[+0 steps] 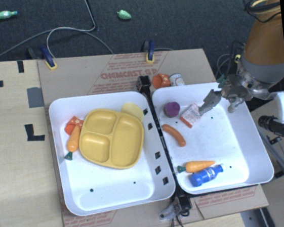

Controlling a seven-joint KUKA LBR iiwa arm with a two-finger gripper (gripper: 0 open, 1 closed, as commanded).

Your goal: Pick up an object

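My gripper point(218, 105) hangs over the far right part of the right bin point(247, 139), open, with nothing between its fingers. One grey finger point(207, 103) points left toward a white and red packet point(190, 115) and ends just beside it. A purple ball point(171, 108) lies left of the packet. A brown sausage point(175, 134) sits below them near the bin's left wall. At the front of this bin lie an orange carrot point(199, 166) and a blue bottle point(206, 175), side by side.
The left bin point(110, 190) holds a yellow divided plate point(111, 138), a small carrot point(73, 139), a red item point(72, 124) and a pale yellow piece point(131, 109). An orange item point(160, 80) and a small can point(177, 79) stand behind the bins.
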